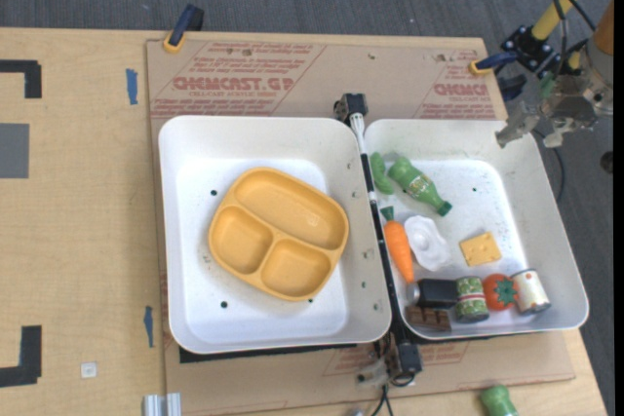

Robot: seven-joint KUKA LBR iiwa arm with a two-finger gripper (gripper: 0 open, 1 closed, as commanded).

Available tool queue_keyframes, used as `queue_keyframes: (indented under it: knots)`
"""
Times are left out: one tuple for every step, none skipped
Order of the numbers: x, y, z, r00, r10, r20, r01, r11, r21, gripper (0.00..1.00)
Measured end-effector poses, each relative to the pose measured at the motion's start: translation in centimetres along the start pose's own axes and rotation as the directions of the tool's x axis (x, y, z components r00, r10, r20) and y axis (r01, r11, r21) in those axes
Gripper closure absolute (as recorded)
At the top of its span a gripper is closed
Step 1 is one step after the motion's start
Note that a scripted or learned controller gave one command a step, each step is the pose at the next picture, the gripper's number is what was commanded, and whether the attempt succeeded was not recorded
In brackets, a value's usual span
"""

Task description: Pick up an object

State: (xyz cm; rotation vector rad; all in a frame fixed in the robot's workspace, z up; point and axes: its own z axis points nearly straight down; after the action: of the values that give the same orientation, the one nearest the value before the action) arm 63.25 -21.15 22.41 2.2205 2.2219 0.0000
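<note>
Right bin (546,209), shallow white plastic: candidate objects are clustered along its left wall and near edge. Listed: green bottle (419,187), glossy; orange carrot (399,249), tapered; yellow cheese wedge (480,249); small can (529,291).

Left bin (185,209): yellow compartment tray (278,234), smooth.

Gripper (551,117): poised at the right bin's far right corner; jaws' state cannot be told.

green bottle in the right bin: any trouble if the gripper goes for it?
The green bottle lies on its side, and its round body will probably roll if nudged off-centre. It looks like smooth plastic, so likely light and a bit slippery. The bin wall is close on one side, which may crowd a grasp.
</note>
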Motion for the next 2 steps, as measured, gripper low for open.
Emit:
queue_keyframes:
  knots:
    - [7.1,-6.9,13.6,1.0,-0.029,-0.001,0.029,1.0,0.001,0.0]
    - [3.6,-13.2,13.9,1.0,0.029,0.0,-0.029,1.0,0.001,0.0]
